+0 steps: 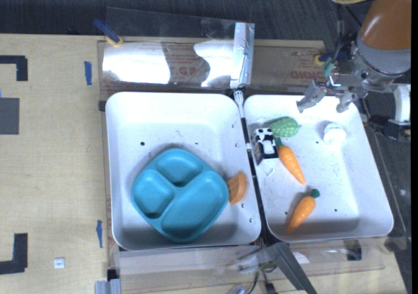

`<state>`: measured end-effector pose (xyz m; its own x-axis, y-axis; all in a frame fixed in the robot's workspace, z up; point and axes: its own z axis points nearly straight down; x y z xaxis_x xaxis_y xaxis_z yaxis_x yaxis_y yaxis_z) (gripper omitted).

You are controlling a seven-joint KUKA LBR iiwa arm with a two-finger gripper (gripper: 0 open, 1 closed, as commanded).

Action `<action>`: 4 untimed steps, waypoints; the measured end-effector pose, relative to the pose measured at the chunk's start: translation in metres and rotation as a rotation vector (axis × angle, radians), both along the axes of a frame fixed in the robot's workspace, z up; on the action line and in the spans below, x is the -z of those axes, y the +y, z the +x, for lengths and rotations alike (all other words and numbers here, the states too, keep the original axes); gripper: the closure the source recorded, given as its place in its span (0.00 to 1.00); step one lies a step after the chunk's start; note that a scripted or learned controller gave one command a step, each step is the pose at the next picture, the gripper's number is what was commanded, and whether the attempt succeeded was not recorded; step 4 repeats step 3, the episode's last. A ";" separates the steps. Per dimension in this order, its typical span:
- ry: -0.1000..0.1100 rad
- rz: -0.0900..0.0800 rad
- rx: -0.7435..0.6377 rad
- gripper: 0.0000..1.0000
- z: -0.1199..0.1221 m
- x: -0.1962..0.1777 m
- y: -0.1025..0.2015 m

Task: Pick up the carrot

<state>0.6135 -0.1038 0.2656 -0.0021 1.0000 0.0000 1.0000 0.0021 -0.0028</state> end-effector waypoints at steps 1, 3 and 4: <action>-0.006 -0.001 -0.067 0.00 -0.035 0.157 -0.010; -0.006 0.000 0.083 1.00 -0.020 0.035 0.048; -0.006 0.000 0.083 1.00 -0.020 0.035 0.048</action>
